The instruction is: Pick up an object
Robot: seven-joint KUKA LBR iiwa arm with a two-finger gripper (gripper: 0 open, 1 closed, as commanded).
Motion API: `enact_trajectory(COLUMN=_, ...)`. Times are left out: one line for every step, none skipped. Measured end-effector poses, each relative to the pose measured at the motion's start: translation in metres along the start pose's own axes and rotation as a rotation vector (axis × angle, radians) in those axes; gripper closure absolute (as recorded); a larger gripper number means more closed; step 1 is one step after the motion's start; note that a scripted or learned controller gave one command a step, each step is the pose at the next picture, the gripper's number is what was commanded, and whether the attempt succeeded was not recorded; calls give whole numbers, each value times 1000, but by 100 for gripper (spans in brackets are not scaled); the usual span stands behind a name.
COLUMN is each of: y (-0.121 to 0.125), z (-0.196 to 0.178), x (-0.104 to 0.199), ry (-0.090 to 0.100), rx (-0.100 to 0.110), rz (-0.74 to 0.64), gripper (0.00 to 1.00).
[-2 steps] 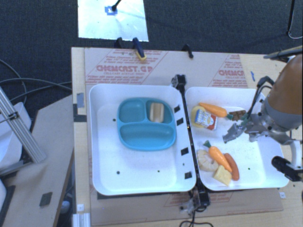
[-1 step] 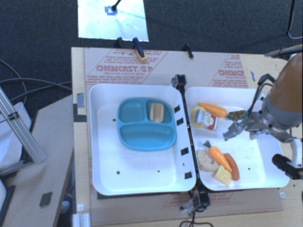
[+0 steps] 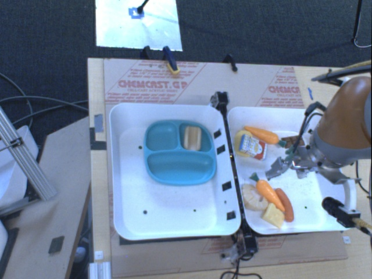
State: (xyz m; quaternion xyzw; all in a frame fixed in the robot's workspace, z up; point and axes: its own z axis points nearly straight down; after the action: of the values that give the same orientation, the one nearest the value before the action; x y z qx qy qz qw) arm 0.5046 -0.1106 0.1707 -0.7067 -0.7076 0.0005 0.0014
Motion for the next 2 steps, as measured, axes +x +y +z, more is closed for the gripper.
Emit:
enact_trajectory(y=-3, z=42, x=1, ry=0, rx=0, rz=1, gripper=0)
enact_trajectory(y=-3, z=88, x=1, ry=-1, rx=-3, rz=0, gripper=0)
